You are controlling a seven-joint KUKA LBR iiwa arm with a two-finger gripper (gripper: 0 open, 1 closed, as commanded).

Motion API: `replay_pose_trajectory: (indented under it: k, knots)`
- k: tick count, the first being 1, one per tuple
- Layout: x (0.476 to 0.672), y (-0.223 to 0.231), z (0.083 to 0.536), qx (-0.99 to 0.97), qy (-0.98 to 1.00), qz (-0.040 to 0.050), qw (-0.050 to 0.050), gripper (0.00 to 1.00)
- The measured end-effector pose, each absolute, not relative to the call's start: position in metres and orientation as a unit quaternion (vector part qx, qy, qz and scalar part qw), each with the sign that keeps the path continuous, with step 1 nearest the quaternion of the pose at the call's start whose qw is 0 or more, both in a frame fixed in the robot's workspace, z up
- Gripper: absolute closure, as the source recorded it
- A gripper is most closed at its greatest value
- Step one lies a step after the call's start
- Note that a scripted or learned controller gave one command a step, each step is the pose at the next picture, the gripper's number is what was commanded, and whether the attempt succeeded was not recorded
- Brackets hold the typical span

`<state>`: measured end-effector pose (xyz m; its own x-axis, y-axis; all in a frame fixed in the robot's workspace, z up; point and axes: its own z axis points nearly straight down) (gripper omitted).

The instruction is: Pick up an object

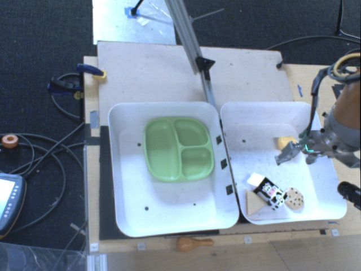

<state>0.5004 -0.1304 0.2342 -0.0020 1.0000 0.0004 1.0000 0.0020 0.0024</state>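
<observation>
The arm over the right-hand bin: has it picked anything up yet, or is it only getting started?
Nothing looks picked up yet. The gripper hangs over the right bin beside a yellow piece, with nothing seen between its fingers. The cookie, the black-and-white packet and the tan wedge lie at the bin's near edge. The whole pick remains.

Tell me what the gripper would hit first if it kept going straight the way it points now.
The gripper points toward the view's left and slightly down. Its line crosses bare floor of the right-hand white bin, so it would probably meet that floor or the bin's left wall first. Depth is unclear from this single slanted view.
</observation>
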Motion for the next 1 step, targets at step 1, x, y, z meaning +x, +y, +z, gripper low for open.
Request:
replay_pose_trajectory:
  k: [1]
  knots:
    - [0.4952, -0.1374, 0.1757, 0.707, 0.707, -0.0013, -0.002, 0.0]
